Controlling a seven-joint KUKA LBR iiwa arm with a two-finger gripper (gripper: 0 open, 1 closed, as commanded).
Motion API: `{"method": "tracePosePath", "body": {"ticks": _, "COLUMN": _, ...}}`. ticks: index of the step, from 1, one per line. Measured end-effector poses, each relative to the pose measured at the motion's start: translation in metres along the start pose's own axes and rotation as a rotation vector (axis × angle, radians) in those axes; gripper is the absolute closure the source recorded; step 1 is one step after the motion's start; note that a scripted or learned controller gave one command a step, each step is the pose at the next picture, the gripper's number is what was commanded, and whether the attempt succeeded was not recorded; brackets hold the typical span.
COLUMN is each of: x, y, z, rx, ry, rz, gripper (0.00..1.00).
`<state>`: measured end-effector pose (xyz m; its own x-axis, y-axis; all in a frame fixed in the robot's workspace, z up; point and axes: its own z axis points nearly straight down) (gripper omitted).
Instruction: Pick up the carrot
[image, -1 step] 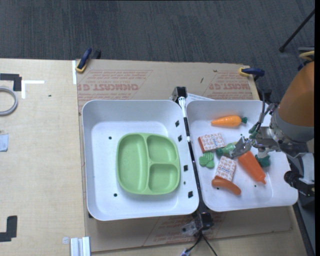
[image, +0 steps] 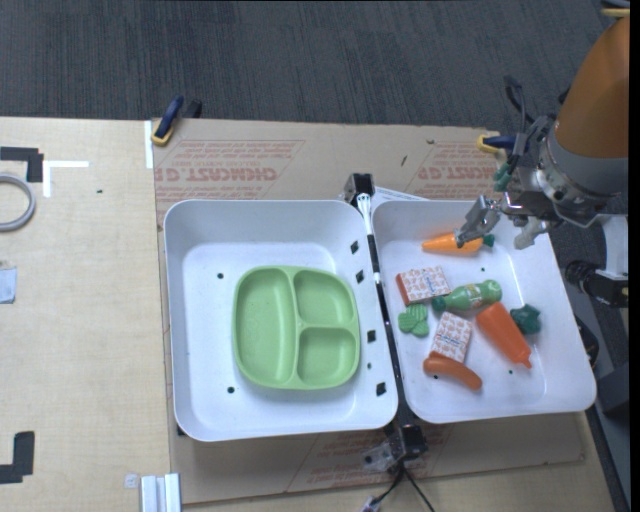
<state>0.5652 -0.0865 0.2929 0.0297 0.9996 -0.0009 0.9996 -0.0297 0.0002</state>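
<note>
A small orange carrot (image: 443, 243) with a green top lies near the back of the right bin (image: 560, 395), pointing left. My gripper (image: 502, 228) hangs just right of it, open. Its left finger (image: 479, 219) stands over the carrot's green end, and the right finger (image: 526, 233) is well clear of the carrot. The carrot's body lies outside the gap between the fingers. A larger orange carrot (image: 504, 335) with a dark green top lies slantwise in the middle right of the same bin.
The right bin also holds two small printed boxes (image: 423, 284) (image: 452, 338), a green bottle (image: 470, 296), a green leafy piece (image: 413, 321) and an orange sausage-like piece (image: 453, 372). In the left bin (image: 190, 380) sits a green divided plate (image: 297, 328).
</note>
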Motion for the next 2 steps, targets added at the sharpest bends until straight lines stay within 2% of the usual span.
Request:
{"method": "tracePosePath", "body": {"ticks": 1, "x": -0.014, "y": 0.068, "z": 0.094, "rx": 0.001, "ry": 0.0, "rz": 0.111, "gripper": 0.0}}
{"method": "tracePosePath", "body": {"ticks": 2, "x": -0.014, "y": 0.087, "z": 0.201, "rx": 0.005, "ry": 0.001, "rz": -0.092, "gripper": 0.0}}
